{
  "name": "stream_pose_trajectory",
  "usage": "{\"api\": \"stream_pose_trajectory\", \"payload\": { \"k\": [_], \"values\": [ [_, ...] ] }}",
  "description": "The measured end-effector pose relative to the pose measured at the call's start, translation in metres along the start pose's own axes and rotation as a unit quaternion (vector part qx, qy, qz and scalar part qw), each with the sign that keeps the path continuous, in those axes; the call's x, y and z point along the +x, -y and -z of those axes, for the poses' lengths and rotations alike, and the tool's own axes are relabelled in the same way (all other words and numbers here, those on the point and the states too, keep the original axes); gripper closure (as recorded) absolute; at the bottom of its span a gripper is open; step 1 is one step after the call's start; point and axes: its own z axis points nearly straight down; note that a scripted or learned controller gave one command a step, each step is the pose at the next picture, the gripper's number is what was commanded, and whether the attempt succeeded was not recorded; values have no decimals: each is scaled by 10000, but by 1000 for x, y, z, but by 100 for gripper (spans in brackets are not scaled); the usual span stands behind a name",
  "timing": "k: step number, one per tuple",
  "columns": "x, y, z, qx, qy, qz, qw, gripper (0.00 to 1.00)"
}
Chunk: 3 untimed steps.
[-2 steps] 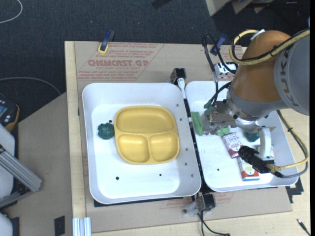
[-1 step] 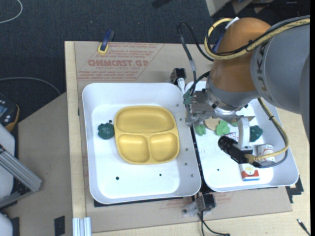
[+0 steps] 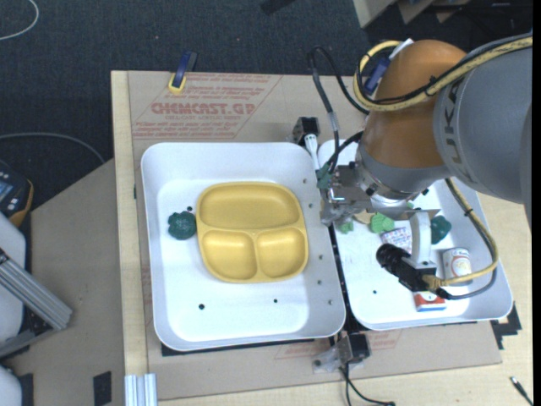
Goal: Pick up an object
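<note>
**Overhead view of the bench: two shallow white bins side by side.** The left bin (image 3: 169, 303) is occupied at its centre by a yellow divided plate (image 3: 252, 231), laid flat with its three compartments upward. A dark green lump (image 3: 181, 224) is seen on the bin floor just beside the plate's left edge. The right bin (image 3: 380, 307) is largely covered by the arm (image 3: 423, 117), which enters from the right of the frame. The arm is bent downward so that the gripper (image 3: 341, 201) is positioned right of centre frame, close to the bin's left wall.

Whether the gripper is open or closed cannot be told, since it is masked from above by the wrist. Nothing can be seen held in it.

A light green piece (image 3: 345, 223) is found directly below the gripper in the frame; contact between them cannot be confirmed. As the nearest loose thing, it is judged to be the object aimed at. A second green piece (image 3: 382, 223) lies just to its right. A teal piece (image 3: 439, 225), a small can (image 3: 459, 263) and a red, white and blue packet (image 3: 431, 303) are scattered toward the lower right.

The pick is judged not yet made. The nearness of the bin wall is to be noted as a hazard, since little room for closing is left on that side.
</note>
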Motion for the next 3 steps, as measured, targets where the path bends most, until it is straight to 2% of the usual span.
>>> {"api": "stream_pose_trajectory", "payload": {
  "k": [1,2,3],
  "values": [
    [-5,-10,4,-31,5,2,10000,100],
    [-5,-3,-15,7,0,-2,10000,100],
    [3,-4,-2,-33,1,12,10000,100]
  ]
}}
